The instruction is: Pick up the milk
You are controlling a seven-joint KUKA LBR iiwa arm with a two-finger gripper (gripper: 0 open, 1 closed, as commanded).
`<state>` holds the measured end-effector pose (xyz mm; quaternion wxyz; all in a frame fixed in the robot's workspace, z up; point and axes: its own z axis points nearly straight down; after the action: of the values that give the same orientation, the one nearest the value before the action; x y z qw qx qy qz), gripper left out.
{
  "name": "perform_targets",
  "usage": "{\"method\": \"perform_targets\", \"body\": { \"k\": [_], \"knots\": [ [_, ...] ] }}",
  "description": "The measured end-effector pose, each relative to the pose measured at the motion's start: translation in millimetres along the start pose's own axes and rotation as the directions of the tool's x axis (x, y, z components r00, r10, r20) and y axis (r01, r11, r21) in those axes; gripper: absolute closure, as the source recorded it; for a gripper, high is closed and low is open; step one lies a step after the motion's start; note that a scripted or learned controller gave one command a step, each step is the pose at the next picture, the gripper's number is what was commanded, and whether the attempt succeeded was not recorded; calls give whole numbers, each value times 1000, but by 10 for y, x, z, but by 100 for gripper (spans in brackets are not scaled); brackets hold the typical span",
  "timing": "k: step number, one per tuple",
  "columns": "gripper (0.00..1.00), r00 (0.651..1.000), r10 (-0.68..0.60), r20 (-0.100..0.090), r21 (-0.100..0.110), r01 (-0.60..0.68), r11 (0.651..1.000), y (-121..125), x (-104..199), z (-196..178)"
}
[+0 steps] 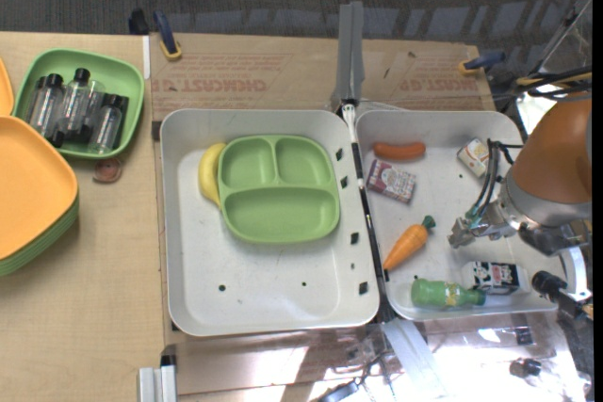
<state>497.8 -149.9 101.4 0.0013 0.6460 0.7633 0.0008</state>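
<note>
milk carton (474, 155) flanked by cable (493, 172), bin wall (509, 120); left side open.

— Where's the arm (556, 167)?

— It reaches in from the right side, over the right bin (443, 195), near that bin's right edge. The orange band sits at the top, with the grey wrist below it.

— And the gripper (468, 231)?

— It hangs low off the wrist toward the left, over the bin's right half, closer to the front edge than the back.

— Open or closed?

— Can't say. The metal tip is too small and cluttered with cables to read.
</note>
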Motion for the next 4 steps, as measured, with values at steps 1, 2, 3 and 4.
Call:
{"method": "perform_targets", "body": {
  "k": [1, 2, 3, 4],
  "knots": [
    [100, 1000, -30, -1, 5, 30, 1000, 654, 211, 107],
    [100, 975, -224, -1, 4, 224, 975, 1363, 565, -898],
    [100, 995, 96, 1, 7, -96, 995, 1135, 755, -889],
    [100, 922, 388, 3, 8, -388, 922, 913, 1045, -935]
  ]
}}
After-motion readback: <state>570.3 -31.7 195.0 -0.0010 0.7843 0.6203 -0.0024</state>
